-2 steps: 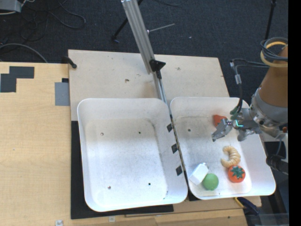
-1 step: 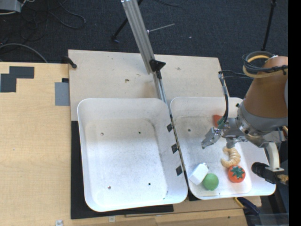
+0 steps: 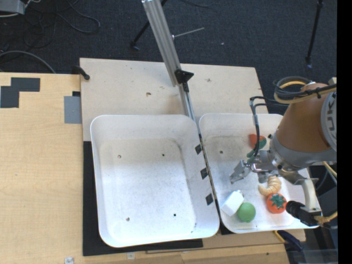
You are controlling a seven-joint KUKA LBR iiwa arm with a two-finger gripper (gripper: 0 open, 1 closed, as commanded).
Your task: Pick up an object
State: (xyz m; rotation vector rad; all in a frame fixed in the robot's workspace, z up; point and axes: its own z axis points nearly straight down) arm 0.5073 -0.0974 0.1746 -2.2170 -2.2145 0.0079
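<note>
Robotics lab, floor cables (image 3: 33, 15), tripod legs (image 3: 316, 26)

Two shallow white plastic bins are sitting side by side; the right bin (image 3: 217, 126) is holding a green ball (image 3: 246, 212), with a white block (image 3: 232, 202) lying just left of it and a red tomato-shaped toy (image 3: 276, 203) lying right.

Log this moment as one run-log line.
gripper: over right white bin | holding: nothing seen | nearest: white block, green ball
</note>
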